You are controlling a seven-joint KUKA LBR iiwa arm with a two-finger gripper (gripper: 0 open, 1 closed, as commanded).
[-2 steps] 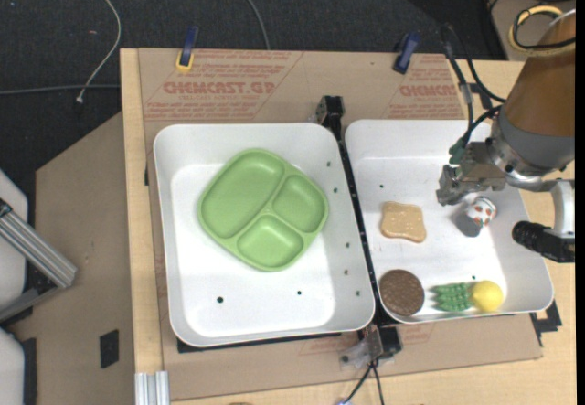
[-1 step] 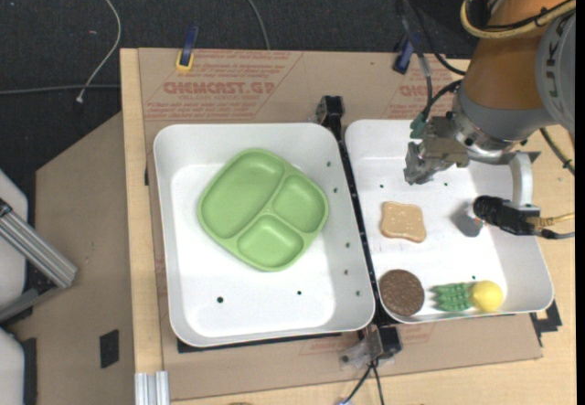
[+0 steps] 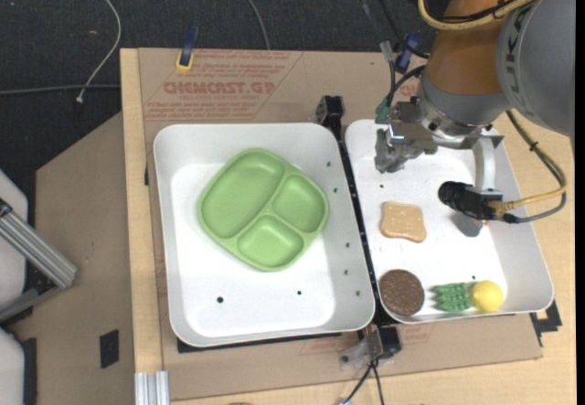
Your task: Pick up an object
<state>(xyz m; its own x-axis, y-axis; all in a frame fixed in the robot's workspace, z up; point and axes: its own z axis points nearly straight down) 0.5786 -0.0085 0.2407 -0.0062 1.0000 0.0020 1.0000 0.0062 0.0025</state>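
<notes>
My gripper (image 3: pixel 389 159) hangs over the far left part of the right bin (image 3: pixel 521 257), above bare white floor. A tan slice of toast (image 3: pixel 402 221) lies in the middle of that bin, a short way in front of the gripper. A round brown cookie (image 3: pixel 401 292) sits at the bin's near left corner. Next to it lies a green toy with a yellow end (image 3: pixel 468 296). Nothing shows between the fingers.
The left bin (image 3: pixel 183 211) holds a green divided plate (image 3: pixel 264 208) near its middle. Both bins rest on a cardboard sheet (image 3: pixel 219 83). Cables run across the dark floor behind.
</notes>
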